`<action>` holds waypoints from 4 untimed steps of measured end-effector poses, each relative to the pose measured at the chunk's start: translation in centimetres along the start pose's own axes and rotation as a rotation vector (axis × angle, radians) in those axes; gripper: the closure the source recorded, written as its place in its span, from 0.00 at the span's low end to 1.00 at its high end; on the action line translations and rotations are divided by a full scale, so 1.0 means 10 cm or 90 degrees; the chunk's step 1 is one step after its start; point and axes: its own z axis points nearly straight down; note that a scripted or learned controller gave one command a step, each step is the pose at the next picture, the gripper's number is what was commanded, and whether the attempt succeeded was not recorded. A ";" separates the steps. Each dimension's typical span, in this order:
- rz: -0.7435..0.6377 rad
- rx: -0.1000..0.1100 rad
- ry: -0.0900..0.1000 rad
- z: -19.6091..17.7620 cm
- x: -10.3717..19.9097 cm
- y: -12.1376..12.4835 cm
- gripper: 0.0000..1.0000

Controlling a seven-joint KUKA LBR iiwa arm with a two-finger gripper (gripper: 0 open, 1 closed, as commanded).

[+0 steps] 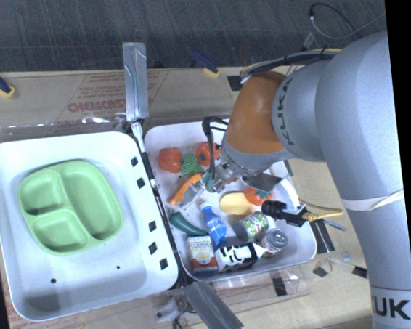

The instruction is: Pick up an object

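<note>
The right bin holds several small things. Among them are a red tomato, an orange carrot, a yellow lemon-like piece, a blue bottle, a green can and a silver can. My gripper hangs low over the middle of this bin. It is just right of the carrot, above the yellow piece and beside a green item. The wrist's orange band hides what lies directly under it. I see nothing clearly held.
The left bin holds a green divided plate. Along the right bin's front wall lie a dark green cucumber, a small orange-labelled box and a black-and-white item. The big grey arm covers the bench's right side.
</note>
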 end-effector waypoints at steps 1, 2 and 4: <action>-0.019 -0.001 -0.001 -0.02 -0.02 0.43 0.00; -0.104 -0.002 -0.001 -1.02 0.43 -0.25 0.00; -0.401 -0.002 -0.003 -1.07 0.31 -0.37 0.00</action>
